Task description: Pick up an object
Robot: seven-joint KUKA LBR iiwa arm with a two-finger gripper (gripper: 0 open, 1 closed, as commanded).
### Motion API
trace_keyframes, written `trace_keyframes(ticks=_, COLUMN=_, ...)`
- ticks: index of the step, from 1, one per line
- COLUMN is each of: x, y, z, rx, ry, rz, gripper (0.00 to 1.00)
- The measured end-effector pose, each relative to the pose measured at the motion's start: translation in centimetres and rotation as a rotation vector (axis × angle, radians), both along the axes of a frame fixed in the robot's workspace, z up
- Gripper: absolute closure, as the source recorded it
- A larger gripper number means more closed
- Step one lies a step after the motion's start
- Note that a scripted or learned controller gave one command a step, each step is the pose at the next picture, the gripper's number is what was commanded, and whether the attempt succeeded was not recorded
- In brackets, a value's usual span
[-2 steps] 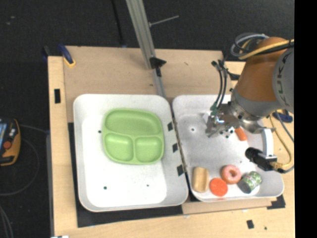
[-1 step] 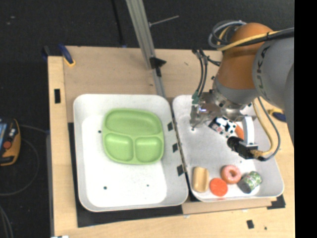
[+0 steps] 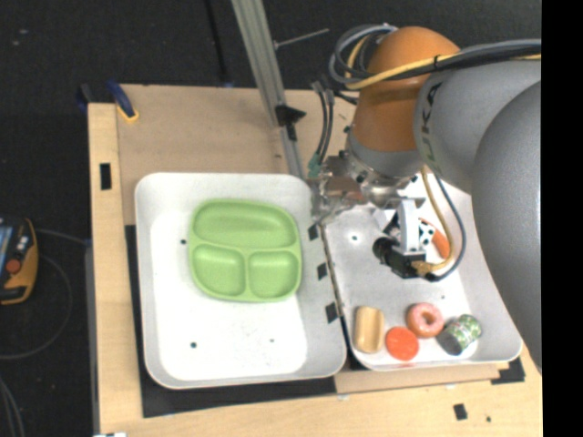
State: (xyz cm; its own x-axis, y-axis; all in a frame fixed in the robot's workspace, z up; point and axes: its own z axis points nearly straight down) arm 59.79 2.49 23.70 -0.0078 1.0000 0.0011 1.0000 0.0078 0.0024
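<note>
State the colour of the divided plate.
The plate is light green, clearest in the camera view.

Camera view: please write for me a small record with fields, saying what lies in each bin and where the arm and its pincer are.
left bin: one green divided plate with three compartments, lying flat
right bin: tan cylinder, orange-red ball, pink ring, green and silver ball, in a row along the near edge
arm: reaches in from the right
pincer: over the far left corner of the right bin, close to the edge shared with the left bin
held thing: cannot tell
</note>
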Motion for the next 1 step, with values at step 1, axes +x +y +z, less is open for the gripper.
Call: trace_keyframes(ticks=1, x=2.98, y=4.15, z=0.23, rx=0.000, ry=-0.001, rz=-0.001, gripper=1.00)
